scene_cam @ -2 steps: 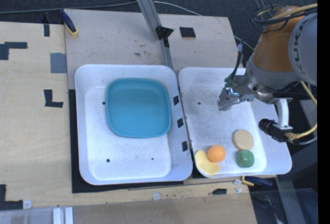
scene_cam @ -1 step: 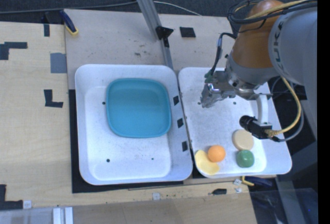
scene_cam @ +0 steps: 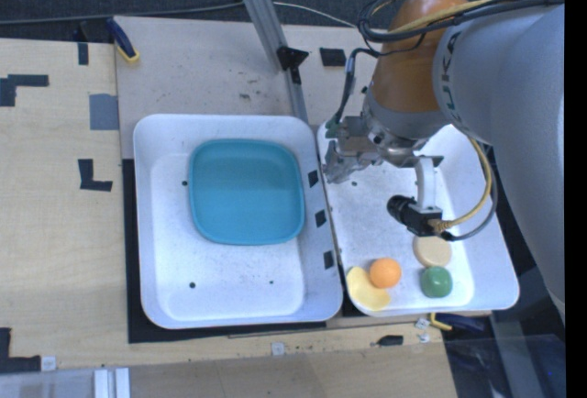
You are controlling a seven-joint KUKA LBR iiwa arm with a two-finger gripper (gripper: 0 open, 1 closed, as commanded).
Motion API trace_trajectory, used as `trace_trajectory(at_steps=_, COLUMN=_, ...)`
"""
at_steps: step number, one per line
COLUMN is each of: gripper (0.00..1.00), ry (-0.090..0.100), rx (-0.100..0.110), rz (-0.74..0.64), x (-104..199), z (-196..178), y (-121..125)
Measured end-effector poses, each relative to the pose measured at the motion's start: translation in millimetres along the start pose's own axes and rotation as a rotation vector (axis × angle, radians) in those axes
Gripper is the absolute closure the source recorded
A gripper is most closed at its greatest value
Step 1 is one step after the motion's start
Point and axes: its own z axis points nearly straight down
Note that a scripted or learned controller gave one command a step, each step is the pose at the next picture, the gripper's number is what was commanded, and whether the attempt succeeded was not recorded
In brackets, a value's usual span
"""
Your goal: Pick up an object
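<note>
The arm (scene_cam: 514, 84) is bulky and grey with an orange band, black cables looping around it.

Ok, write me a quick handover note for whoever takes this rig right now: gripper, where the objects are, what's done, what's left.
Gripper: over the far left part of the right bin, nothing seen in it.
Objects: orange ball, yellow piece, green ball and cream piece sit along the right bin's near edge. Blue plate lies in the left bin.
Done: nothing picked up yet.
Left: move toward the near-edge cluster, grasp one object, lift it.
</note>
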Motion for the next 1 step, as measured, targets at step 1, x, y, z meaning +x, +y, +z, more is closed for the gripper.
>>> trace_trajectory(at_steps=1, gripper=1.00, ry=0.000, rx=0.000, rz=0.000, x=52.2, z=-0.4, y=0.5)
